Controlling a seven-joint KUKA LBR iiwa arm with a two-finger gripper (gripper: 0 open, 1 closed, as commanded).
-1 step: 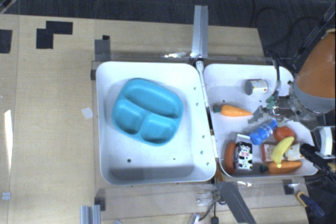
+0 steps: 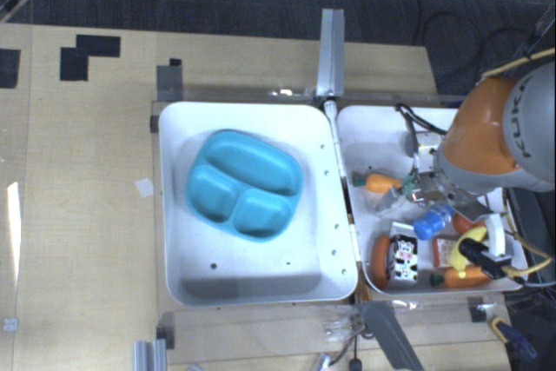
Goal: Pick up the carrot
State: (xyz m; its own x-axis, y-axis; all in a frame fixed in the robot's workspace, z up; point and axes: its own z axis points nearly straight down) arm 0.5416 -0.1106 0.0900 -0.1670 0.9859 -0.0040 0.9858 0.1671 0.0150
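Note:
A small orange carrot [image 2: 380, 182] with a green stub at its left end lies in the upper left part of the right bin [image 2: 373, 128]. My gripper [image 2: 416, 188] hangs low just to the right of it, close to its right end. I cannot make out whether the two touch. The grey arm with its orange band [image 2: 480, 133] reaches in from the right and hides the bin floor behind the gripper.
The right bin's front half is crowded: a blue piece [image 2: 431, 226], a red-brown sausage shape [image 2: 380, 257], a black-and-white box [image 2: 402, 257], a red packet [image 2: 444, 252], and a longer orange piece [image 2: 466, 278] with a green end. A blue divided plate [image 2: 245, 182] sits in the left bin [image 2: 261, 282].

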